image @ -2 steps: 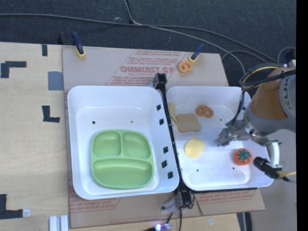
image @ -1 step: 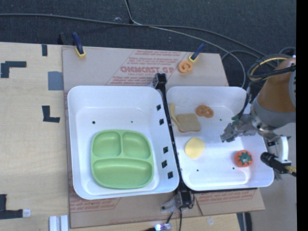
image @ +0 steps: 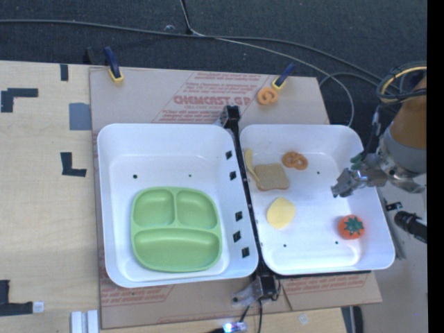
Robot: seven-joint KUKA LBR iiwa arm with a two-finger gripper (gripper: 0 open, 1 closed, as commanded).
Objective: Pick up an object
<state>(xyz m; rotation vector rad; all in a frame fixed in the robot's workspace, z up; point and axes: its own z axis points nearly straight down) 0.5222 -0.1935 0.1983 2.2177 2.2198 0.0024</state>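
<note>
Left bin (image: 114,159) holds 1 green tray (image: 176,229) with 3 compartments, nothing on it. Right bin (image: 316,262) has the candidates: a brown toast slice (image: 271,177) near the divider with a pale yellow strip (image: 250,168) touching its left edge, a pretzel (image: 295,161) just beside the toast's upper right, a yellow lump (image: 280,213) below the toast, and a red tomato (image: 351,227) near the right wall. An orange ring (image: 267,96) sits outside on the board, above the bins.

My gripper (image: 343,187) hangs over the right bin's right side, above the tomato and well apart from the toast. I can't tell how the fingers are set, too small and dark. I see nothing between them, so I judge no pick has been made.

Risks as I read it: the tomato is nearest but close to the wall, so a descent could clip the rim or push it into the corner. It's round, so it could squirt out of a pinch. The toast lies flat, so the fingers may slide over it or also drag the strip.
</note>
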